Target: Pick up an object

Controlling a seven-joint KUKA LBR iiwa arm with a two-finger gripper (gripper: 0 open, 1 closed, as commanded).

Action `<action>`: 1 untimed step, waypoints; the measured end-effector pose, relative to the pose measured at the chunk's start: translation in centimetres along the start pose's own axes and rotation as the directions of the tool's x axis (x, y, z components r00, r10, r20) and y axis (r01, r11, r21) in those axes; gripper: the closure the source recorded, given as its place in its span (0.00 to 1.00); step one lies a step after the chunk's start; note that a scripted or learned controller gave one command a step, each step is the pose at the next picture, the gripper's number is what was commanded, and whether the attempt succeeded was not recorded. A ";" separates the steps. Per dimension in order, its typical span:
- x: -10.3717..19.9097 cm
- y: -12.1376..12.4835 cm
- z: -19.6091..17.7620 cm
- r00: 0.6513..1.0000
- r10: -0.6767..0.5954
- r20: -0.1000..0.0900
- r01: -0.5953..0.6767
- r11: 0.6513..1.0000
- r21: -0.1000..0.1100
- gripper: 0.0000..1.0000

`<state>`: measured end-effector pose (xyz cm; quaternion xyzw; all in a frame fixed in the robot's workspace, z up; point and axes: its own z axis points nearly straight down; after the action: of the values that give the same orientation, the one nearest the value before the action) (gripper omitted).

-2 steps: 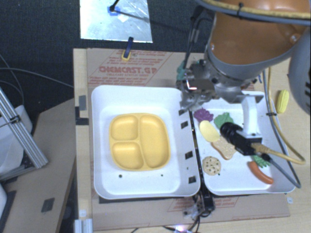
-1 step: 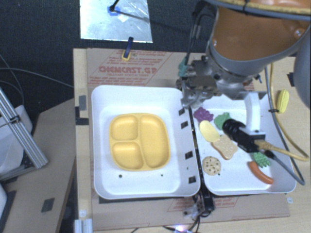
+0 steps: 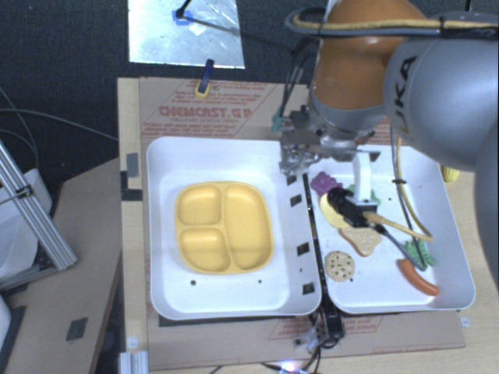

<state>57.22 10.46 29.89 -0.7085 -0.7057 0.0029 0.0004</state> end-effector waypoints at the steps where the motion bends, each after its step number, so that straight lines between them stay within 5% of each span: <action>1: 0.5 -3.6 -0.9 1.000 -0.008 -0.005 0.008 1.000 -0.003 1.00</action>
<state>53.61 11.02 30.81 -0.7058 -0.7084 0.0002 0.0009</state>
